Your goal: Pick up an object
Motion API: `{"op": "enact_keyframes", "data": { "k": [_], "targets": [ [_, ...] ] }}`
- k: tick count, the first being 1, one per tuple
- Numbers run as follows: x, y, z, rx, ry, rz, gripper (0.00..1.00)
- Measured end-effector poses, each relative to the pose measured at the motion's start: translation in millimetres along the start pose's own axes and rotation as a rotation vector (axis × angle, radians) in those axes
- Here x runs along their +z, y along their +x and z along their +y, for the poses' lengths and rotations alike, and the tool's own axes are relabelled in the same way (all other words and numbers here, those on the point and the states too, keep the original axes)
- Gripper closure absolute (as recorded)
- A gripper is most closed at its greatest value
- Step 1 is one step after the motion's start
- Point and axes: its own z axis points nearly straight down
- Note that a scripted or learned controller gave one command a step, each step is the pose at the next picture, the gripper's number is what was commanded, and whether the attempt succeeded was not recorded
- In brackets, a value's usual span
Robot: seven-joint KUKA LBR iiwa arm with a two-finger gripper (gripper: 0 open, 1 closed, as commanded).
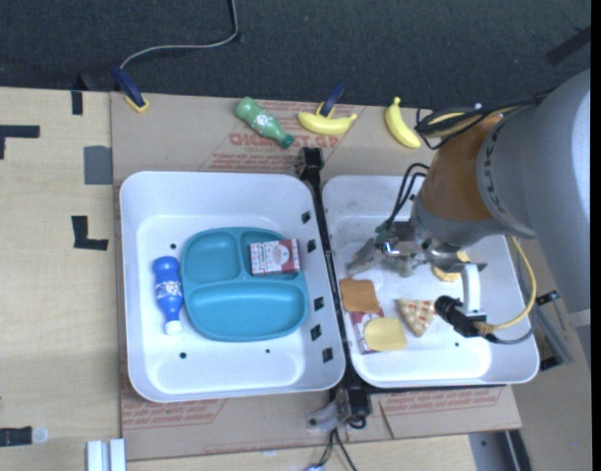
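Arm (521,170): grey w/ orange band, reaches in from the right, wrist over right bin.
End effector (364,255): low over upper-left part of right bin (507,366); metal fingers (359,259) point left toward the divider, look narrow, nothing seen betw. them.
Right bin contents: brown square slice (358,294) just below the fingers, apart from them; pale yellow round piece (385,335) below that; pizza wedge (415,314) to its right; small yellow bit (448,274) by the wrist, partly hidden.
Left bin (143,204): teal divided tray (244,307) in the middle; small red-white carton (274,257) in tray's upper-right compartment; blue bottle w/ white cap (167,293) lying just left of tray.
Desk (45,292), behind bins: green bottle (264,123), two bananas (326,122) (401,126), well apart from the end effector.
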Motion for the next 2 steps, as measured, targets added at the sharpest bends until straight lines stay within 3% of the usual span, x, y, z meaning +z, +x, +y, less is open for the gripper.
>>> {"op": "enact_keyframes", "data": {
  "k": [1,2],
  "targets": [
    [-12.4,-39.9,45.0,0.001,0.002,-0.001,0.00],
    [-1.2,-16.4,12.7,0.002,-0.005,-0.003,0.00]
  ]
}}
